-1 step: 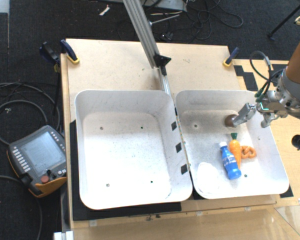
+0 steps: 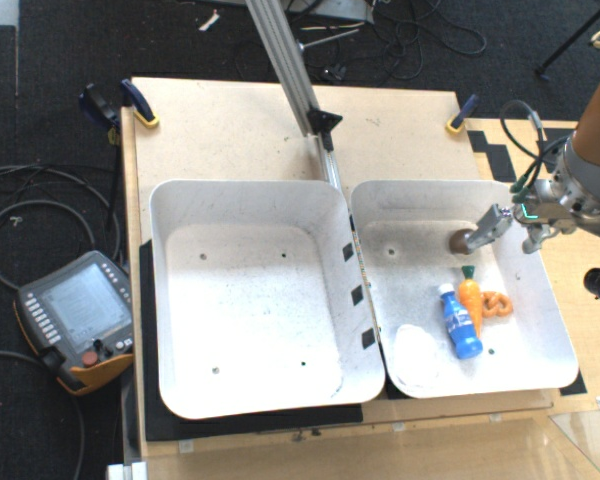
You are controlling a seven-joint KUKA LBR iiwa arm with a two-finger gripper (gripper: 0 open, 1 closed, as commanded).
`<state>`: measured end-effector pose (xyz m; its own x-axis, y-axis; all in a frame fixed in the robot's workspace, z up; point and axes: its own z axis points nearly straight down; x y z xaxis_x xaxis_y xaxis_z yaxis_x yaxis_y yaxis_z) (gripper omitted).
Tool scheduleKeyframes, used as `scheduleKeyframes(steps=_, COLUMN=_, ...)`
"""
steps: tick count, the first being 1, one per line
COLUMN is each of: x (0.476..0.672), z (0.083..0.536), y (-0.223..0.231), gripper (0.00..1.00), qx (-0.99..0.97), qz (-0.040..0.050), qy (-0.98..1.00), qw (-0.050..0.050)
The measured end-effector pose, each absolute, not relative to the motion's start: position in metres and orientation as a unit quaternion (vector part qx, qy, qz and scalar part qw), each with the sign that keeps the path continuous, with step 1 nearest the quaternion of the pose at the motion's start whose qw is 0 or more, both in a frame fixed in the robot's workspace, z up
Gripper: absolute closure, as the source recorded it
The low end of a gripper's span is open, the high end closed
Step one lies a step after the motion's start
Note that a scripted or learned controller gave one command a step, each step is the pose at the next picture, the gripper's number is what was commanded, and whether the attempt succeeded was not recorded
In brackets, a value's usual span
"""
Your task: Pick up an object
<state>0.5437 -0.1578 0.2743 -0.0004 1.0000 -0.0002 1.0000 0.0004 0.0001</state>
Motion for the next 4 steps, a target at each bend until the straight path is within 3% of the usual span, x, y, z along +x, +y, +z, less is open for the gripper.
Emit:
scheduleKeyframes(steps=2, x=0.549, z=0.169, y=-0.154, gripper=0.0, qx=0.707, qz=-0.0013, qy=0.707, qw=-0.002)
scheduleKeyframes(steps=3, x=0.55, z=0.113, y=-0.153, gripper=0.0, qx=0.707, qz=0.0028, qy=0.707, qw=0.007)
scheduleKeyframes(steps=4, x=0.551, z=0.126, y=-0.153, gripper=1.0, qx=0.707, qz=0.0038, qy=0.707, qw=0.008)
